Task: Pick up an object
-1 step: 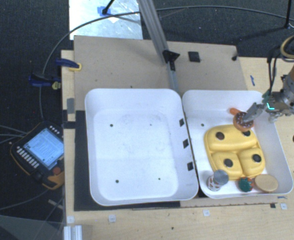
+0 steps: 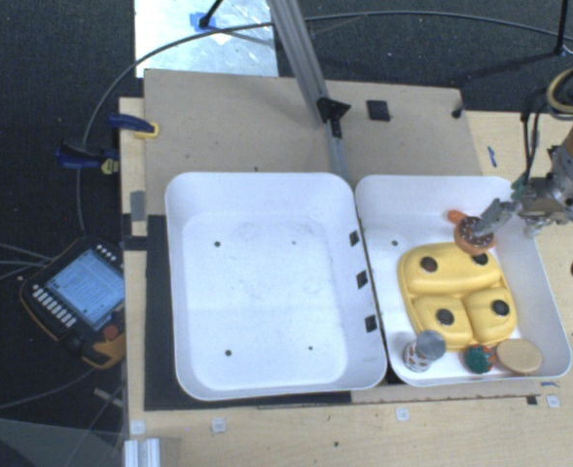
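The right bin (image 2: 383,261) holds a large yellow moulded piece (image 2: 453,285) with black dots, lying in the middle. Along the front wall sit a small grey cylinder (image 2: 425,348), a teal ball (image 2: 477,360) and a tan disc (image 2: 519,356). A small orange object (image 2: 457,218) lies near the back of the bin. My gripper (image 2: 478,232) reaches in from the right and hovers low just behind the yellow piece, right beside the orange object. Its tip hides whatever lies directly under it.
The left bin (image 2: 184,261) stands beside the right one, with black clips on their shared wall. A grey pole (image 2: 301,47) slants across the back of the bench. A teach pendant (image 2: 77,295) lies on the floor at the left.
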`<action>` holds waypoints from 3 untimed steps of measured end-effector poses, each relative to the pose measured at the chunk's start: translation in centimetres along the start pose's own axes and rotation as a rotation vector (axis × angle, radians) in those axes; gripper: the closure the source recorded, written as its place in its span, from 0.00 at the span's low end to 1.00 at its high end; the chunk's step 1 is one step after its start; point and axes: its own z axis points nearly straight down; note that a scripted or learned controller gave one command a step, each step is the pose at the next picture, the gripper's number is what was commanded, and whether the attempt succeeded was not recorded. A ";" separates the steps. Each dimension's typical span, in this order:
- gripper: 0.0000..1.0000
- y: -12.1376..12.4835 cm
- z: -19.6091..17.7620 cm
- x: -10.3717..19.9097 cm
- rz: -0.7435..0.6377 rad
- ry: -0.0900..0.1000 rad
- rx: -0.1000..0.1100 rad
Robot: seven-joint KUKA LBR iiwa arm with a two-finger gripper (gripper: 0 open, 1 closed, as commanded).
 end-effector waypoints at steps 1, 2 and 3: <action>0.00 -0.6 4.3 0.0 0.003 0.000 0.003; 0.00 0.4 7.7 -0.1 0.001 -0.003 -0.012; 0.00 0.3 8.3 -0.2 0.000 -0.001 -0.007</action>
